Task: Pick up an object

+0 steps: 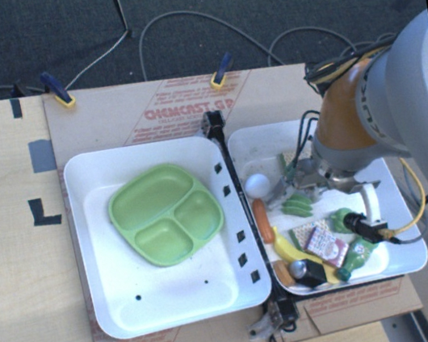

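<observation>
1. Objects for picking: a loose heap in the right bin (414,258), lower right of the frame, crowded toward its lower and left parts.
2. White ball (257,185): near the bin's left wall, at mid height of the frame.
3. Orange carrot-shaped piece (263,221): just below the ball, lying lengthwise along the left wall.
4. Yellow banana (287,250): below the carrot piece, curving toward the bottom of the bin.
5. Pink-and-white packet (322,240): right of the banana, tilted, touching it.
6. Green bottle-like item (358,257): at the bin's lower right, lying slantwise beside the packet.
7. Small green piece (297,207): centre of the bin, just below my gripper.
8. My gripper (289,187): low over the middle of the right bin, right of the ball; whether it is released or clenched I cannot tell from this view, and I see nothing between its tips.
9. My arm (367,110): grey with an orange band, entering from the right edge above the bin.
10. Left bin (107,308): centre of the frame, holding a green divided plate (166,213) with three compartments, set toward its upper half.
</observation>
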Tool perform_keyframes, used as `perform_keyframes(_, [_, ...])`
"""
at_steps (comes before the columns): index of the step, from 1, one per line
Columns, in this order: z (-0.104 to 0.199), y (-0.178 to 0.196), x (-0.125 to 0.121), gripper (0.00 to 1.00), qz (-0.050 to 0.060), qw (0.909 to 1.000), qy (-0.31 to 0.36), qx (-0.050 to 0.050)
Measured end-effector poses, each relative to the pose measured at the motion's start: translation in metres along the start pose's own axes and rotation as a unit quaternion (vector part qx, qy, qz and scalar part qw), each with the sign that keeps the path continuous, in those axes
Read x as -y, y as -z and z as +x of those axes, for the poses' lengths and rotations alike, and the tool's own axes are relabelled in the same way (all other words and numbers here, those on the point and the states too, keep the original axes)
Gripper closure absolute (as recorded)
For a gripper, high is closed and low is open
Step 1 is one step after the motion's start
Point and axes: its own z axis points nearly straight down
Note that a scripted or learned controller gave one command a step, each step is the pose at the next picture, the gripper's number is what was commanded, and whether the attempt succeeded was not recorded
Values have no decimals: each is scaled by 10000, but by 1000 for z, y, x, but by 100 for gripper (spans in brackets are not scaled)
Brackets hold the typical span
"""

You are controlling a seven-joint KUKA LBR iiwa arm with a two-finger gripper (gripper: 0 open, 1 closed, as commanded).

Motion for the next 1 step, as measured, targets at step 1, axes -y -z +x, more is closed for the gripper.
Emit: perform_keyframes(1, [0,10,-1,100,-14,10000,1,8])
